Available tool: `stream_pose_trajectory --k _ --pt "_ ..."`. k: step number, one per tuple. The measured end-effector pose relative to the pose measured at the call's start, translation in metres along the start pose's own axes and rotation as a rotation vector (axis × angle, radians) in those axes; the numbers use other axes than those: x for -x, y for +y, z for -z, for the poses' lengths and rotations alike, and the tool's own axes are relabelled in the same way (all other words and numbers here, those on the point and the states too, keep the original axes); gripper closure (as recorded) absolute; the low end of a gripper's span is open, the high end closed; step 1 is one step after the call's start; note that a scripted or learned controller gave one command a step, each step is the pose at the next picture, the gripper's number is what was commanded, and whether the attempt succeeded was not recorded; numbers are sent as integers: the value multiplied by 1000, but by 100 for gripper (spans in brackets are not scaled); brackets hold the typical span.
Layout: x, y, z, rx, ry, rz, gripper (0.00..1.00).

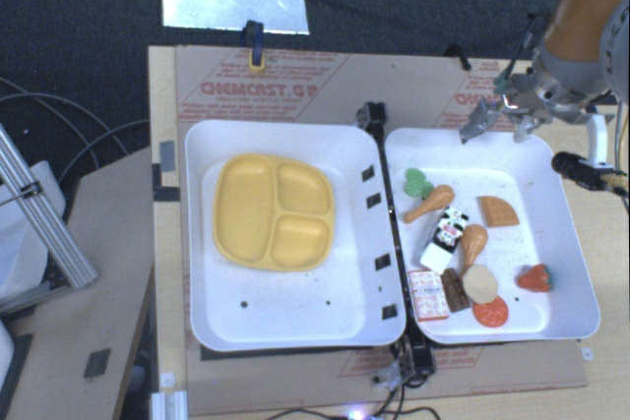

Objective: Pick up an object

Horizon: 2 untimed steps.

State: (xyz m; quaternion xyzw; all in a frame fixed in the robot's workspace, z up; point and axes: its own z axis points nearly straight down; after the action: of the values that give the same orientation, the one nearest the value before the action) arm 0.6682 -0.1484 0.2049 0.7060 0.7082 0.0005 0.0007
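Gripper (pixel 502 118) parked over far rim of right bin (pixel 566 211), above far-left corner; nothing seen between the prongs, open vs closed: cannot tell at this angle.

Risks from here:
- Targets packed tight in right bin's near-left area. Straight descent likely to land on two items at once, or nudge one and grab neither.
- Milk carton (pixel 445 238) lies tilted, touching drumstick (pixel 473 244) and chocolate bar (pixel 454 290); a pinch there probably slips off an edge.
- Round pieces (beige disc (pixel 480 284), red tomato (pixel 491 313)) prone to squirting out of a two-finger pinch.
- Pink packet (pixel 428 295) flat against bin floor near the left wall; fingers may scrape the floor or hit the wall.
- Easier picks by my read: waffle wedge (pixel 498 210) and red pepper (pixel 535 278), both standing apart from the pile.

Containers:
- Left bin (pixel 202 300): yellow divided tray (pixel 273 210), compartments bare.
- Right bin: green piece (pixel 417 181) next to a second drumstick (pixel 429 203) at far-left of the pile, plus everything listed above.

Pick not yet made; all candidate objects resting on right bin floor.
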Motion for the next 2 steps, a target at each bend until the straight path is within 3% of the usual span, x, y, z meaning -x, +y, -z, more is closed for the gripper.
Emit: stream_pose_trajectory --k 1,2 --pt "61 -78 -125 -14 1 -10 0" --pt "58 -130 -110 -4 1 -4 0"
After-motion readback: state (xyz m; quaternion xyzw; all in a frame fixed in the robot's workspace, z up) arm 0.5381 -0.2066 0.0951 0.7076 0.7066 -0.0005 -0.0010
